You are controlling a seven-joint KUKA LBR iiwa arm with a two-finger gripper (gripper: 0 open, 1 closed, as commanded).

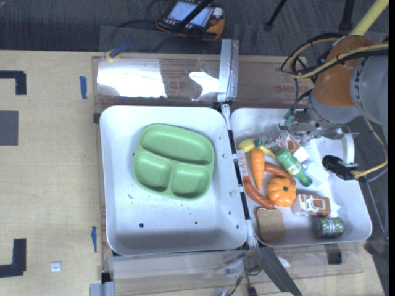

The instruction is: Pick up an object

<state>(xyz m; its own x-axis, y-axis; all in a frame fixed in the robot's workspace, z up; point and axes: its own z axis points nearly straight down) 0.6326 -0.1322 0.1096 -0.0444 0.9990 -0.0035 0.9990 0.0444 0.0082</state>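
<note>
Near edge first: right bin [364, 217] has a slice of bread [270, 223] at its front-left corner, flat, touching the divider wall. A green can [328, 227] lies on its side near the front-right, label unreadable. Just behind it a small carton [313, 205], print too blurred to read.

Mid bin: orange pumpkin [283, 191], sitting on or against a long reddish pepper [257, 193] that curves along the left wall; can't tell where one ends under the other. A carrot [257, 163] stands upright-ish just behind, tip pointing at the pumpkin. A green bottle [293, 166] lies tilted beside it, white cap end toward the front-right. A yellow piece [247, 145] at the back-left is half hidden by the carrot top, type unclear.

Left bin [114, 184]: a green divided tray [173, 160], three compartments, nothing in them, a few dark specks on the bin floor around it.

Gripper [295, 128] is over the back of the right bin, just above the clutter near the bottle. It blends into small red/white items underneath; opening can't be judged from this angle, nothing visibly held. The arm [349, 82] comes in from the right, wrist partly cut off by the frame edge, cables looped over it.

Far side: a handheld pendant [188, 17] on the floor behind the bench, screen glare only.
</note>
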